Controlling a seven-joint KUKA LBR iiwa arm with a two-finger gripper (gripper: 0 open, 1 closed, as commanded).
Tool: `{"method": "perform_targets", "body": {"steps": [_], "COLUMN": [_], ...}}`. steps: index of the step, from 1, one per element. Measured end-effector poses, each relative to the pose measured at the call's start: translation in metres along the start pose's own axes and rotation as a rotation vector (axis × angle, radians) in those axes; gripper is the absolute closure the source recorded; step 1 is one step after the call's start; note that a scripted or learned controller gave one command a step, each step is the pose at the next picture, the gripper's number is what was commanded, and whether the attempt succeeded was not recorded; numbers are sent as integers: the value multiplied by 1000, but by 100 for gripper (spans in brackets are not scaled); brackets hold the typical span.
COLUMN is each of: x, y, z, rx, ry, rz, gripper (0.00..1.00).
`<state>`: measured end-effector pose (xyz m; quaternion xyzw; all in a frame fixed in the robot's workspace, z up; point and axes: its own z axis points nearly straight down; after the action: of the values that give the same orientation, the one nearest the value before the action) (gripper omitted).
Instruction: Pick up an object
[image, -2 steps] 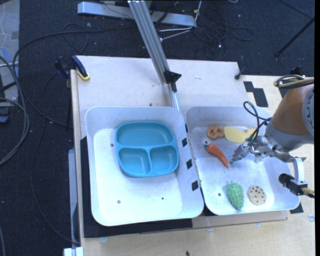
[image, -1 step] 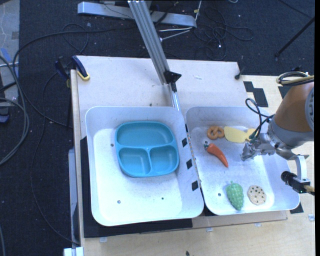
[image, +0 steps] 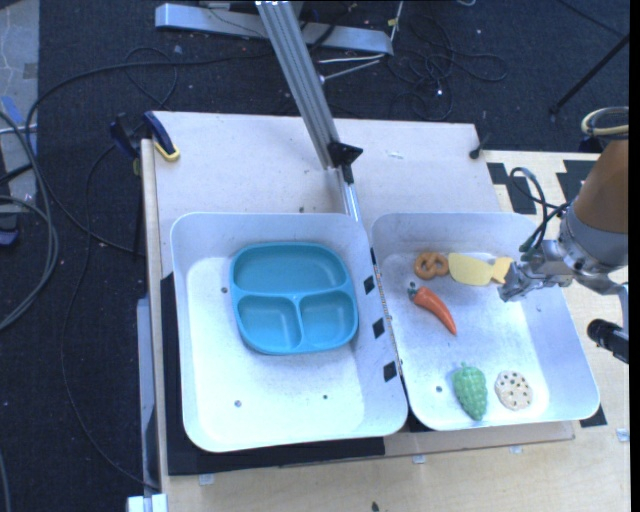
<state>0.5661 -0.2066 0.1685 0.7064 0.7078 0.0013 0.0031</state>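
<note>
The claw (image: 512, 282) hangs low over the far right part of the right bin (image: 560, 330), right beside the yellow piece (image: 472, 268) near the pretzel (image: 431, 264); whether it is apart or together I cannot tell. If it goes for the yellow piece, it could catch only the right edge and nudge it into the pretzel or the carrot (image: 435, 307) instead of lifting it. The arm's upper part is cut off at the right, and the claw tips blur against the yellow piece.
</note>
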Motion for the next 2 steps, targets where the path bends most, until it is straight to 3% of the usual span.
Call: {"method": "perform_targets", "body": {"steps": [1,2], "x": [-10,-10], "y": [1,2], "z": [-58,-70], "rx": [-1,3], "ry": [-1,1], "rz": [1,0], "gripper": [100,100]}}
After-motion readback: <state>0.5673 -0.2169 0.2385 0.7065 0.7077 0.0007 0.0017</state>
